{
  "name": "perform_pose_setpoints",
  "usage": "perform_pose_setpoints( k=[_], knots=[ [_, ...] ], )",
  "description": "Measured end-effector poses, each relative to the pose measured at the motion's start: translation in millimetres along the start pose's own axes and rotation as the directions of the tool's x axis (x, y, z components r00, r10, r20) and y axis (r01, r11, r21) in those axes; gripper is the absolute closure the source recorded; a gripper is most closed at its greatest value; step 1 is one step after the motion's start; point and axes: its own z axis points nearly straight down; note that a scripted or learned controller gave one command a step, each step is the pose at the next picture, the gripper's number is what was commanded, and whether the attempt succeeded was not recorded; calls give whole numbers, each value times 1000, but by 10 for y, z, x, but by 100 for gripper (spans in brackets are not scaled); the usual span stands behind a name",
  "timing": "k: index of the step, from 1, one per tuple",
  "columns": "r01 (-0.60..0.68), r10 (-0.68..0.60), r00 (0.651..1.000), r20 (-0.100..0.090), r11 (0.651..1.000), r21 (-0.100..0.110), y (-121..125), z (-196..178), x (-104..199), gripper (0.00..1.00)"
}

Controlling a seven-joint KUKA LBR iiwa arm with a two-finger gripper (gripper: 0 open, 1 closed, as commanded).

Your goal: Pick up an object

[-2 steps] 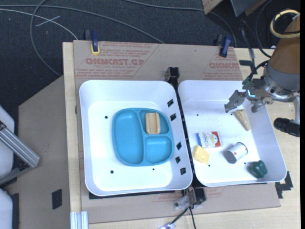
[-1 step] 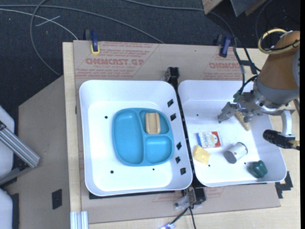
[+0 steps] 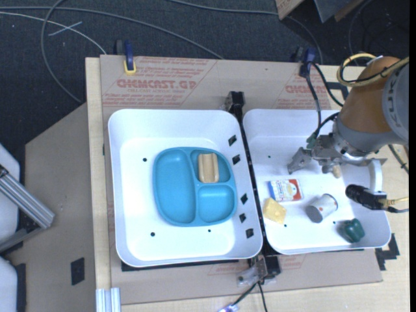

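My gripper (image 3: 316,166) hangs over the back half of the right bin (image 3: 279,125), open, with only white bin floor between its fingers. Just in front of it lie a small white, red and blue carton (image 3: 285,190), a yellow chunk (image 3: 274,211), a grey cylinder (image 3: 322,208) on its side and a dark green object (image 3: 353,230) near the bin's front right corner. None of them touches the gripper. In the left bin (image 3: 130,135) a blue divided tray (image 3: 175,190) holds a tan wooden block (image 3: 208,168) in its back right compartment.
The arm's grey and orange body (image 3: 370,109) covers the right bin's back right corner. Black clips (image 3: 235,100) sit along the wall between the bins. Cables (image 3: 71,25) trail across the dark floor behind the bench.
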Motion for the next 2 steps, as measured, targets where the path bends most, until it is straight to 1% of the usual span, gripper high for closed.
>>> perform_pose_setpoints(
  k=[1,2],
  knots=[
    [0,0,1000,1,1000,-5,11,-136,-3,100],
    [0,0,1000,3,1000,-8,-78,-662,36,100]
  ],
)
